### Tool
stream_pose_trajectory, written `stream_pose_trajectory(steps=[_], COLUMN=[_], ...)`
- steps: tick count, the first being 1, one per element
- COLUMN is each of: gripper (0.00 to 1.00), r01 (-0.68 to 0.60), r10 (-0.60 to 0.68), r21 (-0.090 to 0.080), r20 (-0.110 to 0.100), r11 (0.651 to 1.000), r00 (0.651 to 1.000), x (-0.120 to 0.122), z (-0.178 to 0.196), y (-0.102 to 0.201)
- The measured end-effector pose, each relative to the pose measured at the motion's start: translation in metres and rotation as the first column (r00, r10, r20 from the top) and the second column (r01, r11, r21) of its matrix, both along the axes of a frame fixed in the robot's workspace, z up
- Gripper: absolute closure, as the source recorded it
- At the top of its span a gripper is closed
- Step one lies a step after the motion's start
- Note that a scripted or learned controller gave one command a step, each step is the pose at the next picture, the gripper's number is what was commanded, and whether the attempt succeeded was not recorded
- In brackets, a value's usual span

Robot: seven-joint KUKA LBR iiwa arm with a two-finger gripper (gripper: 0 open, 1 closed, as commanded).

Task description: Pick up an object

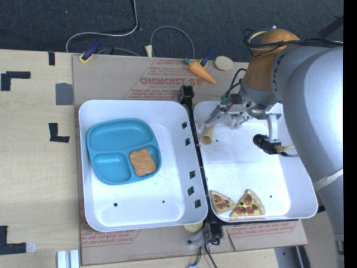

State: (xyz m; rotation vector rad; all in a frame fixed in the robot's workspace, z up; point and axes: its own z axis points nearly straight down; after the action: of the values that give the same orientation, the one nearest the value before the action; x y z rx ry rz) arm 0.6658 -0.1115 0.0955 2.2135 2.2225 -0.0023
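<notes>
My arm reaches in from the right, its orange band showing above the wrist, and my tool hangs over the upper left corner of the right bin. Its two metal fingers slant down and to the left, towards the divider between the bins. Just below their tips lies a small tan cone, something like an ice cream cone, resting on the bin floor close to the left wall. The fingers look close together, and I cannot tell whether they are parted or pressed shut; nothing shows between them, and whether the tips touch the cone I cannot say.

At the bottom of the same bin two pizza slices lie side by side along the near wall, well apart from my tool.

The left bin holds a blue tray with compartments, and in its lower right compartment sits a brown cookie.

Beyond the bins, on the cardboard covering the surface, a toy carrot lies near the top edge, with a pale round piece just to its right. White cables loop over the dark background above.
</notes>
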Motion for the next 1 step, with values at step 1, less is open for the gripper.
stream_pose_trajectory(steps=[1], gripper=[0.00], r01=[0.002], r10=[-0.002], r21=[0.000], r20=[-0.002], r11=[1.000], r00=[1.000], x=[0.0003], z=[-0.0103], y=[0.0148])
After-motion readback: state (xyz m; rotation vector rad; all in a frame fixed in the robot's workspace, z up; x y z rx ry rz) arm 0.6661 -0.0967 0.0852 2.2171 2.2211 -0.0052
